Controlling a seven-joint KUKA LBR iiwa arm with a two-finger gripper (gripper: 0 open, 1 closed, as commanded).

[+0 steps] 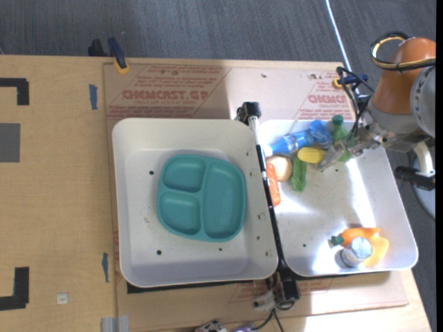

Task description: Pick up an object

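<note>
End effector [344, 152] low in the right bin [387, 206], grip state impossible to tell. Yellow toy [310, 155] just left of it, blue bottle [299, 140] beyond.

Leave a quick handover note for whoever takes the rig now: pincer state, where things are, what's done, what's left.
Pincer: low in the right bin, at the top-corner pile; whether it grips anything cannot be told.
Pile: blue bottle, yellow piece, green piece, orange piece.
Orange toy: near the bin's lower right corner.
Left bin: teal divided plate.
Done: no lift confirmed.
Left: grip and lift one object.
</note>
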